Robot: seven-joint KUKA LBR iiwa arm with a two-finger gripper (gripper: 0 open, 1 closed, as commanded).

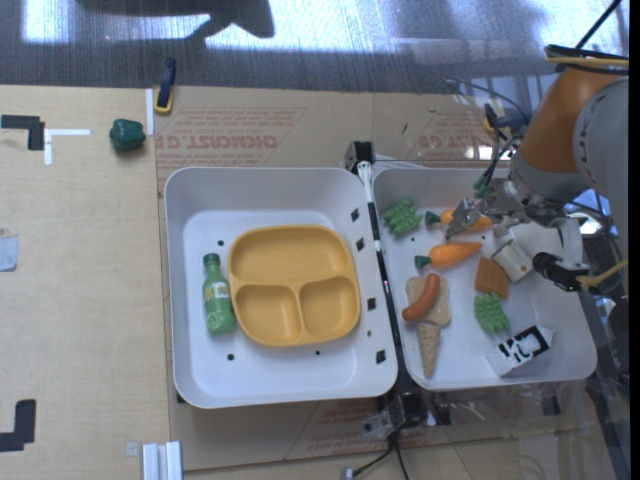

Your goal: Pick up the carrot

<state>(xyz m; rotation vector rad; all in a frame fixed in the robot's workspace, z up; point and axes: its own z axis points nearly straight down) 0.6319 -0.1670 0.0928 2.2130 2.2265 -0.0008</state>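
The gripper (468,218) is low over the upper part of the right bin (560,363), at the end of the grey arm (585,133) that comes from the right. It is too small and too dark to tell how it stands or whether it has hold of anything. It is just above the carrot (455,254) and apart from it.

The carrot lies on the floor of the right bin, near the middle. Its long axis is almost left to right, a little tilted. The green top points to the left, toward the wall between the bins, and the orange body rises slightly to the right.

In the same bin there are a sausage (421,297) on an ice cream cone (429,330), two green leafy pieces (401,216), a brown slice (491,277) and a black-and-white card (523,346).

The left bin (190,368) holds a yellow divided plate (295,283) in the middle, and a green bottle (217,294) just beside its left edge.
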